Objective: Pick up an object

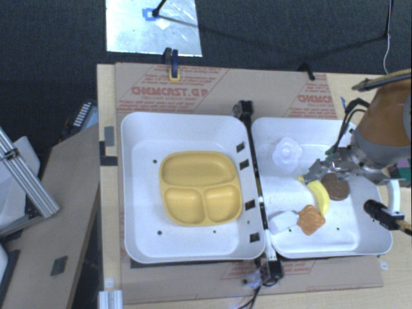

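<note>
The pincer (320,170) hangs low in the right white bin (370,240), reaching for a grasp; whether it is spread I cannot tell. The curved yellow plastic banana (320,197) lies just beneath it, so next comes a straight descent and squeeze

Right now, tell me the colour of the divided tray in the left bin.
Yellow. The tray shows plainly in the camera view, lying in the left bin.

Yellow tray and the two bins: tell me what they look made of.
Yellow tray: likely moulded plastic, matte, judging by its even colour and rounded compartment edges. Left bin and right bin: probably thin formed plastic, smooth and slightly glossy, with soft rounded rims. The view cannot confirm either.
</note>
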`<state>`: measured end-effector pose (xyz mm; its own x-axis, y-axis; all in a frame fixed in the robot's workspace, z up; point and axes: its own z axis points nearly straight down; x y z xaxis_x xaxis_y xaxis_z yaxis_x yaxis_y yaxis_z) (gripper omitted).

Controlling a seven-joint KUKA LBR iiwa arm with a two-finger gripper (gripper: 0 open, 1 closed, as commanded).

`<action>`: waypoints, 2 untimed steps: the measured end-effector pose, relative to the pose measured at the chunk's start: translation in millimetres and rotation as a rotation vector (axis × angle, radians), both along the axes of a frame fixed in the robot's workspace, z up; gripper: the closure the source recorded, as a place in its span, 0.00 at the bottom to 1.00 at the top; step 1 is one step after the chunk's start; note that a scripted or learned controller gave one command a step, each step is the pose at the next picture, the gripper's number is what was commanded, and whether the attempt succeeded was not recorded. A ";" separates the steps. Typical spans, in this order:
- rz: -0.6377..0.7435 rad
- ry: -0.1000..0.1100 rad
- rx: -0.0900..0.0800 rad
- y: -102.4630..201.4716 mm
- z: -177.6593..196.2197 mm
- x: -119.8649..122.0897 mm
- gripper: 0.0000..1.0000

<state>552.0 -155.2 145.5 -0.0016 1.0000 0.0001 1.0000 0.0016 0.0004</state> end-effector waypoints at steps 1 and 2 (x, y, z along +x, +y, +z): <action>0.000 0.002 0.001 5.3 -42.6 -1.0 0.00; 0.000 -0.003 -0.002 4.3 -29.6 0.4 1.00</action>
<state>552.3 -150.9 115.9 -0.0017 1.0000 -0.0016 1.0000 0.0017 0.0035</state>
